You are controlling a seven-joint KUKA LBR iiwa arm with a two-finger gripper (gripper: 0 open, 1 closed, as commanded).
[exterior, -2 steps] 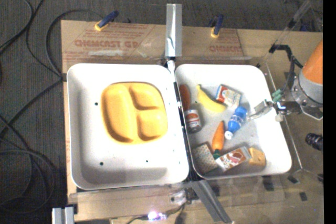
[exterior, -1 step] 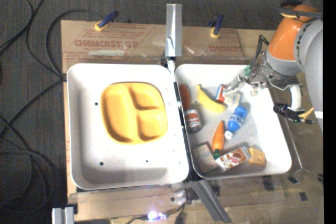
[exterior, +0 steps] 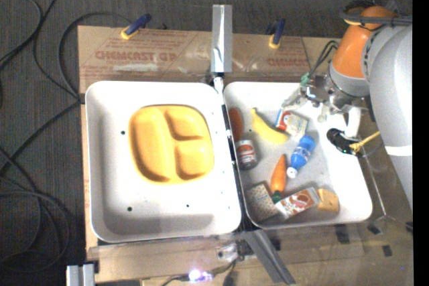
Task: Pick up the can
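Grey arm (exterior: 395, 97) (orange-banded) reaches in, claw (exterior: 310, 96) lowered.

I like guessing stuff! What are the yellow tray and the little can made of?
The yellow tray looks like smooth molded plastic: rounded compartments, soft sheen. The can seems to be metal with a printed label, judging by its pale rim, though it's too small to be sure.

The small red-banded metal can (exterior: 246, 153) sits hard against the right white bin's left wall (exterior: 230, 144), a red sausage-like piece (exterior: 235, 122) just beyond it. The yellow banana (exterior: 267, 128) and orange carrot (exterior: 279, 173) lie near its right; bare floor separates them.
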